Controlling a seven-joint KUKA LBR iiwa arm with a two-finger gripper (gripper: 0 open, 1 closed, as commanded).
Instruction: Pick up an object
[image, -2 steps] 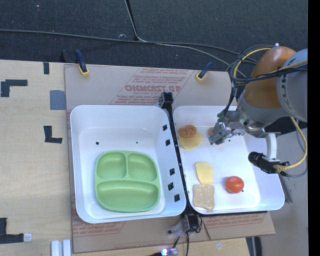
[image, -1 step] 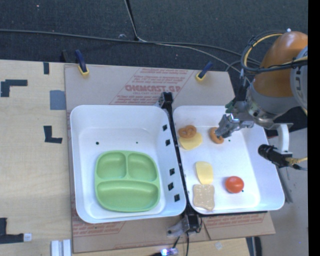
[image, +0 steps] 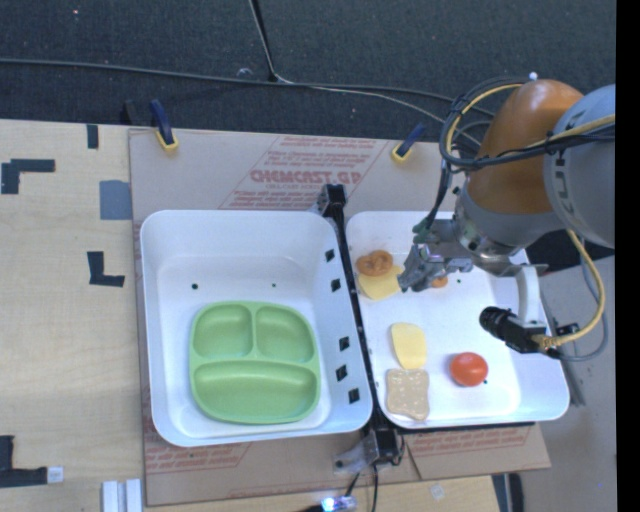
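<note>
A green divided tray (image: 255, 361) lies in the left white bin (image: 165, 240), on what looks like cardboard (image: 300, 170).

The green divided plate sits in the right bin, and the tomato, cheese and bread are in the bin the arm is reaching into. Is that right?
Not quite. In the camera view the green divided plate lies in the left bin, not the right one. The rest stands: the tomato, cheese and bread are in the right bin, where the arm's gripper reaches in.

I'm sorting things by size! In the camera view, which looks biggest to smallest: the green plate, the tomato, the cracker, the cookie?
1. Green plate, by far the biggest.
2. Cracker.
3. Tomato and cookie look about alike, so I won't rank them.
</note>
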